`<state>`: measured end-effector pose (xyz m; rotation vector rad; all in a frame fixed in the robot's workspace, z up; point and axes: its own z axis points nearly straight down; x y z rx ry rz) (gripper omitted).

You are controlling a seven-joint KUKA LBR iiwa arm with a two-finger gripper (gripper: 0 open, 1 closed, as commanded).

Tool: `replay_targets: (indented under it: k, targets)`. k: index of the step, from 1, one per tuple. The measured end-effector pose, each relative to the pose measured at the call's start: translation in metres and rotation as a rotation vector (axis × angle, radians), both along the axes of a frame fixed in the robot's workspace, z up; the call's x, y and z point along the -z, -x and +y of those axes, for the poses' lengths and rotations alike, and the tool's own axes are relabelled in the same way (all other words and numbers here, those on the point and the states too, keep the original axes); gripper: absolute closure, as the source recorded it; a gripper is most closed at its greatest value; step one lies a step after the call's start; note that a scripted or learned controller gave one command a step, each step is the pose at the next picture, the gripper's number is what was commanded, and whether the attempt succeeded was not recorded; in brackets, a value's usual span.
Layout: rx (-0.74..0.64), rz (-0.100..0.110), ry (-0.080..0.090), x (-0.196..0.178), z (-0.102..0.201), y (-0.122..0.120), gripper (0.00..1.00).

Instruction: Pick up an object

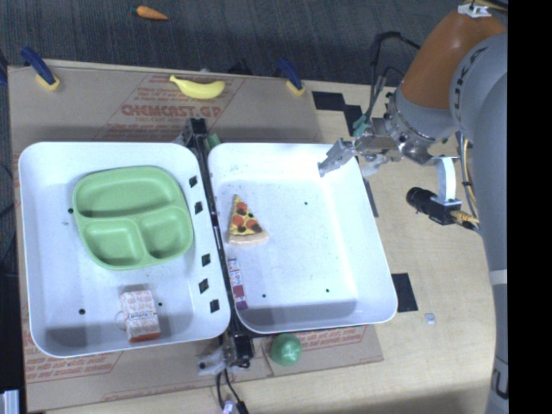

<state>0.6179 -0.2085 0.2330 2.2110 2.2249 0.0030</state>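
flat triangular pizza slice [245, 222]

From my remote seat I log a pale wood surface [431, 257] carrying a printed cardboard sheet [129, 110], pinned at its far edge by blue clamps [41, 69] at left and right. Two shallow white bins sit side by side on that sheet, the left bin [34, 257] touching the right bin [371, 266] along a black clipped seam. A yellow banana [197, 85] lies on the cardboard just beyond the bins, a green ball [285, 348] rests on it at the right bin's near rim, and an orange carrot [152, 12] lies on the dark floor [259, 15] beyond.
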Motion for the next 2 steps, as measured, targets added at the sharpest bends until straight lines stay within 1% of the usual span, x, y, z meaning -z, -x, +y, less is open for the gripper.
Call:
replay_targets:
  k: [1, 2]
  targets:
    - [-0.001, 0.008, -0.003, 0.142, 0.035, 0.019, 0.0]
    - [0.0, -0.001, 0.0, 0.011, 0.05, -0.037, 0.0]
